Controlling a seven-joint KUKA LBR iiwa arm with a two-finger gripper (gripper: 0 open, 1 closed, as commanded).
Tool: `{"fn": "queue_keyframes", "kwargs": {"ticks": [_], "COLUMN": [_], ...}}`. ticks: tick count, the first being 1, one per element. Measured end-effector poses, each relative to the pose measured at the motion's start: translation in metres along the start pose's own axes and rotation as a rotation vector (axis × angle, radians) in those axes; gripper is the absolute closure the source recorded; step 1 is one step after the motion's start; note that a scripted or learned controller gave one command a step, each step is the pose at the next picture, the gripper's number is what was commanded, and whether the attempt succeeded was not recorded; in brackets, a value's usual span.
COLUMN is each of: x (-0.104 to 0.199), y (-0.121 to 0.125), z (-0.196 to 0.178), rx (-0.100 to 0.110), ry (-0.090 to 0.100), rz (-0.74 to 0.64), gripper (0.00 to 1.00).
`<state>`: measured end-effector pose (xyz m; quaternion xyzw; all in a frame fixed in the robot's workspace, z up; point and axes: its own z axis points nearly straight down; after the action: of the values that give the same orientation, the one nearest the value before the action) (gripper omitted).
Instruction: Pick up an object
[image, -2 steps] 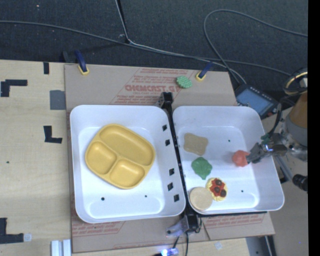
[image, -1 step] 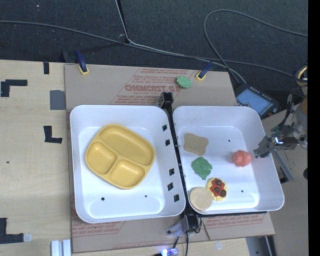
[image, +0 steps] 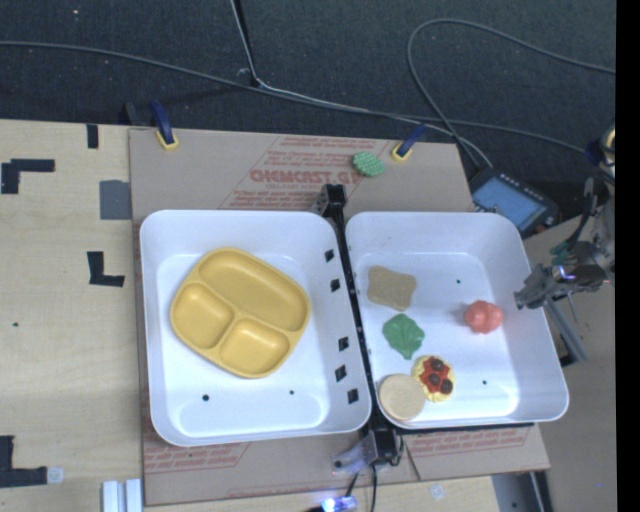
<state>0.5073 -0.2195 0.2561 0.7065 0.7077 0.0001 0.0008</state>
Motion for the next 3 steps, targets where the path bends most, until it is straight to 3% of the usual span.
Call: {"fn": "queue_keyframes", "kwargs": {"ticks": [3], "x": [0.138], "y": [0.011], "z": [0.019], "rx": [0.003], "ry": [0.002], "rz": [-0.004], "gripper": [1.00]}}
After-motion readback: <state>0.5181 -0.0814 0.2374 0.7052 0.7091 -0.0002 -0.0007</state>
